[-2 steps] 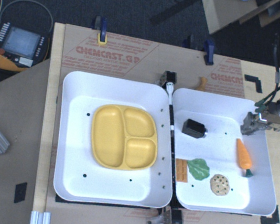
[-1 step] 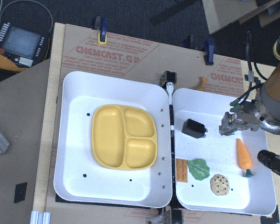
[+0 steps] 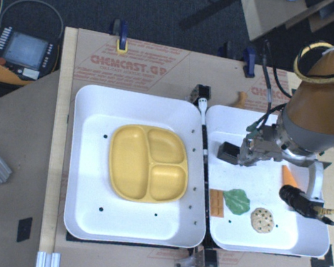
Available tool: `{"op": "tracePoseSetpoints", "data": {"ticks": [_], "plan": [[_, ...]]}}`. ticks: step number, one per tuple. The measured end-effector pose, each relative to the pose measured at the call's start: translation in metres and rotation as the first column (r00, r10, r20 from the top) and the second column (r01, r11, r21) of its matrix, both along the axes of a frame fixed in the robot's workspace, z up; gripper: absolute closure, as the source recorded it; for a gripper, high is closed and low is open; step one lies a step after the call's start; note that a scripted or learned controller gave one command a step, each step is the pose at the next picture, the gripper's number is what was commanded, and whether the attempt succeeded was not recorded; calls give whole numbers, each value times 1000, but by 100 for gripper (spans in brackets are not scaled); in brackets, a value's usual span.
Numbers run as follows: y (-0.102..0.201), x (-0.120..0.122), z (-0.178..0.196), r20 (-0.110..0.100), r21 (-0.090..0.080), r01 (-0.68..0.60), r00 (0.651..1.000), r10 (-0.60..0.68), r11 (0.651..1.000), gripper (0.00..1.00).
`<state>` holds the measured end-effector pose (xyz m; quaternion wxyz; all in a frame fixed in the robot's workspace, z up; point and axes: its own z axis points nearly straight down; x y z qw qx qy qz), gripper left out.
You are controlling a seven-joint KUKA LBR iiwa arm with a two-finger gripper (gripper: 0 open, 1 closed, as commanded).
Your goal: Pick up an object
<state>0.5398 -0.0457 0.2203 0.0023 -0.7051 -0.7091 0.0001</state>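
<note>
In the right bin (image 3: 307,245) lie a green leafy piece (image 3: 237,200), a round speckled cookie (image 3: 262,220), an orange carrot-like stick (image 3: 289,176) and a brown wafer (image 3: 215,203) against the left wall. My gripper (image 3: 244,154) hangs low over the upper left part of this bin, above and apart from the green piece. I see nothing held in it. The arm's grey and orange wrist (image 3: 326,93) covers the bin's far right corner.
The left bin (image 3: 88,148) holds a yellow divided plate (image 3: 149,162). A black cable fitting (image 3: 298,201) on the arm sits over the right bin near the carrot. A screened device (image 3: 22,51) lies off the bench at the far left.
</note>
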Motion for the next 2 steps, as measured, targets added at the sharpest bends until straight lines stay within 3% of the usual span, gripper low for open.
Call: {"op": "tracePoseSetpoints", "data": {"ticks": [1,2], "plan": [[52,-3,11,5,-2,1,1000,-1,1000,100],[106,-14,-2,0,-1,0,1000,0,1000,100]]}}
